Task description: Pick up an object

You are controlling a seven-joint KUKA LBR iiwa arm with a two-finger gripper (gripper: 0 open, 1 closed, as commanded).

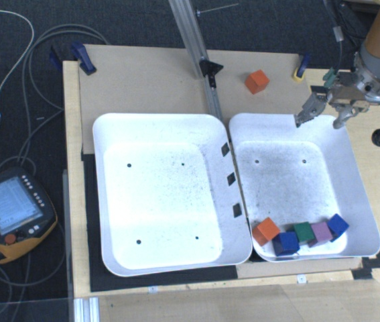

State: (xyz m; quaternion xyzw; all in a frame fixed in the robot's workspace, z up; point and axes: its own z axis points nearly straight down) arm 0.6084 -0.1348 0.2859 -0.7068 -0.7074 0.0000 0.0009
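My gripper hangs over the far right edge of the right bin, open, with nothing between its fingers. Along that bin's near edge lie several small blocks: an orange block, a dark blue block, a green block, a purple block and a blue block. They sit well below the gripper in the view, far from it. Another orange block rests on the bench beyond the bins.
The left bin lies beside the right one. A metal pole rises from between the bins' far ends. Blue clamps hold the board at its far corners. A handheld pendant and cables lie on the floor at left.
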